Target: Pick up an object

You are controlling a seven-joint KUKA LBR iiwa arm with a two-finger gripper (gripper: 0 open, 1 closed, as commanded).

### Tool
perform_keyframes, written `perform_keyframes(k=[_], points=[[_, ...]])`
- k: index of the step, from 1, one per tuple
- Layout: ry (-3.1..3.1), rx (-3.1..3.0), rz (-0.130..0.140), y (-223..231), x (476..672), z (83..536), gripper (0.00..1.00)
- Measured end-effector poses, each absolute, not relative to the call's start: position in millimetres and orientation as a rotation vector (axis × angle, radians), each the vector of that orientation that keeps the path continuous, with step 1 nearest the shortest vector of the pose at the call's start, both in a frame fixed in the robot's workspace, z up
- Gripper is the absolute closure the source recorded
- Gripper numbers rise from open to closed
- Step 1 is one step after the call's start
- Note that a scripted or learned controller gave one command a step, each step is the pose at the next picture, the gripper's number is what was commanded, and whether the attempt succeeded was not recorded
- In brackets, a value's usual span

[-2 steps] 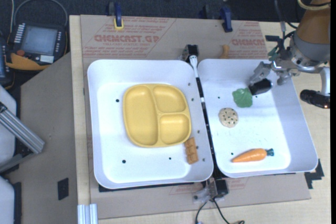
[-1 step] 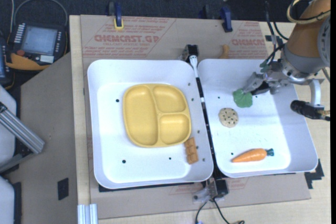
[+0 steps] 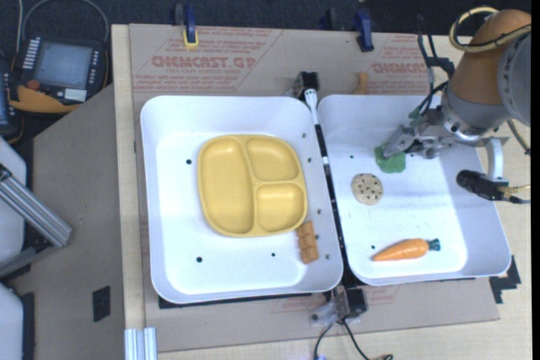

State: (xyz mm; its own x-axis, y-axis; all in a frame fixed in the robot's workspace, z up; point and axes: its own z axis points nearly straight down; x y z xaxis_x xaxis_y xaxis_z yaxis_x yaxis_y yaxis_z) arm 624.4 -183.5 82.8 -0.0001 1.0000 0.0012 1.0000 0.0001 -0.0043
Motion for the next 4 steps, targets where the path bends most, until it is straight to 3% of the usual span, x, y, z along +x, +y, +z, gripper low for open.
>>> perform_keyframes(k=[1,3,4], points=[[-2.223,-2.222,-0.002,-183.6,626.0,96.2,1.00],[-2.228,-2.227,-0.006,-183.1,627.1,204.6,1.00],[-2.227,-2.225,-0.004,-183.4,628.3,232.2,1.00]])
